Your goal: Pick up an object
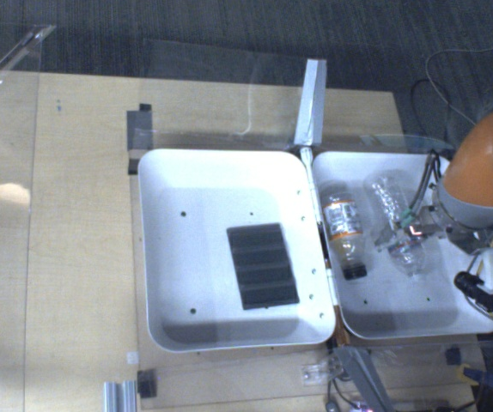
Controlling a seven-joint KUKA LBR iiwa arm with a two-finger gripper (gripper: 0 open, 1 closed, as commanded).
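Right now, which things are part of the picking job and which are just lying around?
For the job: small bottle, crumpled clear plastic, black ridged pad.
Lying about: grey bar, black corner bracket.

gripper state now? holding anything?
Gripper: open or closed cannot be told. It is down in the right bin, beside the clear crinkled plastic; no held object can be seen.

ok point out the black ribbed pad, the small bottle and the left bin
black ribbed pad (264, 266), camera view, middle of its top face
small bottle (343, 220), camera view, on its label
left bin (191, 191), camera view, bare floor near the back left corner
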